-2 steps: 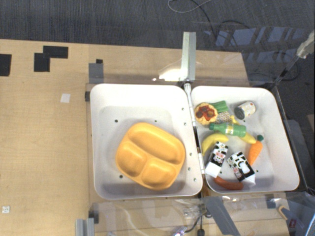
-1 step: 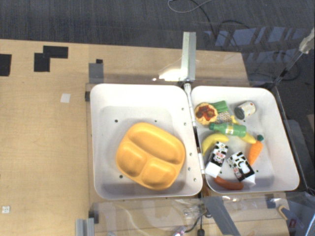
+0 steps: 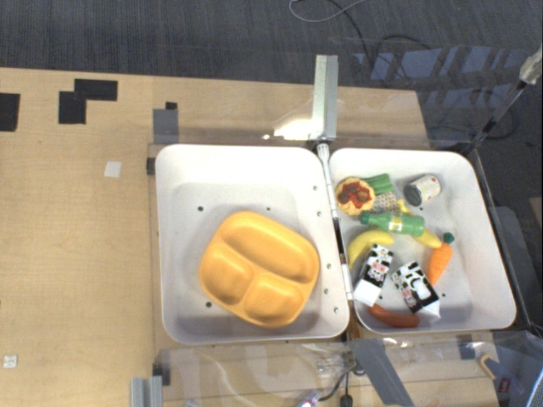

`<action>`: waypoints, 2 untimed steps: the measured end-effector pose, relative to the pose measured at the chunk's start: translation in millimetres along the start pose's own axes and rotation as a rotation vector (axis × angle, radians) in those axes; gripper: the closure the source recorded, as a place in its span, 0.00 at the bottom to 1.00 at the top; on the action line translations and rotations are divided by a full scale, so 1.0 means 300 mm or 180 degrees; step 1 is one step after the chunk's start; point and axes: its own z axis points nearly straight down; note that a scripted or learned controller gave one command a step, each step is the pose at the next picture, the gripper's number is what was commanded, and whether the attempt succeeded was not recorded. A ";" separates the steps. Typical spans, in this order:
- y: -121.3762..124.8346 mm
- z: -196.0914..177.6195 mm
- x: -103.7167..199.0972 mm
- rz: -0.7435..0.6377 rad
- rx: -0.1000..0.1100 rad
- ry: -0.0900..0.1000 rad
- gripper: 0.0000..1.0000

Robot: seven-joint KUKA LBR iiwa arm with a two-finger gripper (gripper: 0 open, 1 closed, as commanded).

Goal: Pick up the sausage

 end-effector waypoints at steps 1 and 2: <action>0.007 -0.046 -0.004 -0.0008 -0.0017 -0.0039 1.00; 0.014 -0.094 -0.008 -0.0017 -0.0036 -0.0080 1.00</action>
